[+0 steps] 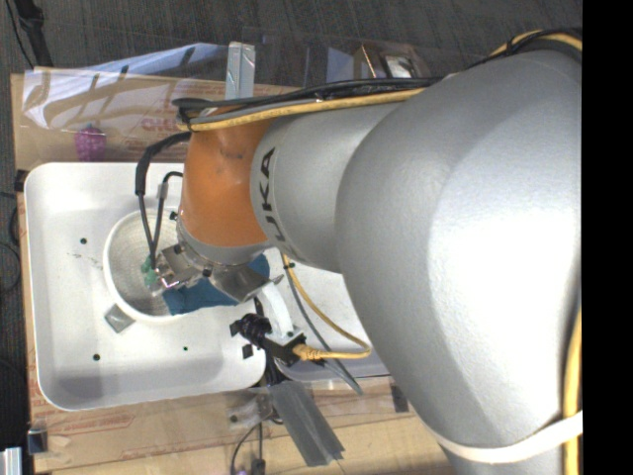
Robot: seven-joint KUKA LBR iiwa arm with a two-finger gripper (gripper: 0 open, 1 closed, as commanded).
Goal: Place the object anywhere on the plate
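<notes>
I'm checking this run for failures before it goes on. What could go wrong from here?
The arm covers most of the plate, so a drop there can't be checked from above. A small grey piece lies in the bin beside the plate's rim; it may be off the plate. The black cables hang over the plate and could snag.

Dark grey carpet [148, 8] is seen across the top, behind the bench. The bench top [148, 428] is of light wood, lit evenly from above. A sheet of clear plastic wrapping [109, 92] is laid along its far edge. A small purple item [90, 143] is set beside that wrapping.
</notes>
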